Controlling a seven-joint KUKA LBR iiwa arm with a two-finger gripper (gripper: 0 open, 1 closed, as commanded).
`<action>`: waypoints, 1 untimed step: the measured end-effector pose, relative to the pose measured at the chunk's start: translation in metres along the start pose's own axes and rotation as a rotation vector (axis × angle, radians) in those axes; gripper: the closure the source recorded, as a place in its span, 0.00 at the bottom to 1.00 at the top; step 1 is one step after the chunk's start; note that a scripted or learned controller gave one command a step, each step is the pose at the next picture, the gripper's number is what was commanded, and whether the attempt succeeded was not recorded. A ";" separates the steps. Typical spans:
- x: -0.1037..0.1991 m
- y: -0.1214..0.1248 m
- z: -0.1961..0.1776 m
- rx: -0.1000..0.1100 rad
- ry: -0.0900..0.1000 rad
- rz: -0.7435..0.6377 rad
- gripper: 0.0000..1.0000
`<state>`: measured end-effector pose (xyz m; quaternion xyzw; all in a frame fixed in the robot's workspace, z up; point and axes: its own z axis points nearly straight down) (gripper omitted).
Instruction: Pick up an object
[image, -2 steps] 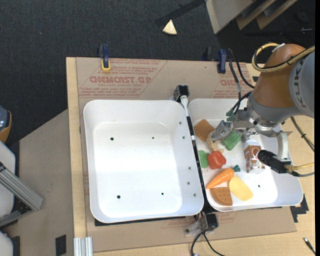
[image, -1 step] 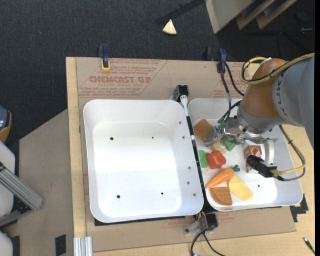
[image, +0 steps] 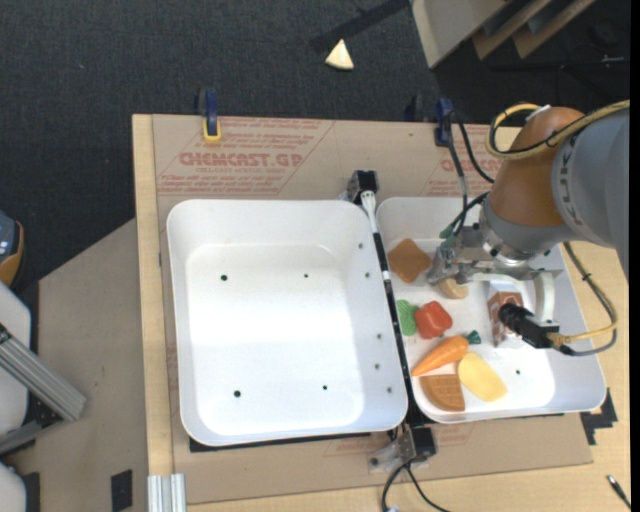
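End effector (image: 450, 272) low in right bin (image: 580, 395) (grip state unclear), by brown toy (image: 408, 260), carrot (image: 440, 354) nearer front.

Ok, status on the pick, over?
Gripper low in right bin, over a tan piece. Jaws' state unclear. No confirmed hold. Brown block and red pepper crowd close.

Dark carpet floor (image: 90, 90) surrounds the counter (image: 260, 150), a brown board printed with red lettering and held by blue clamps (image: 209, 103). A light wooden cabinet (image: 500, 25) stands at the top right.
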<state>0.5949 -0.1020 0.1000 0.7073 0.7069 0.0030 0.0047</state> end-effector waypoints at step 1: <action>0.044 0.078 -0.091 -0.005 0.002 -0.008 1.00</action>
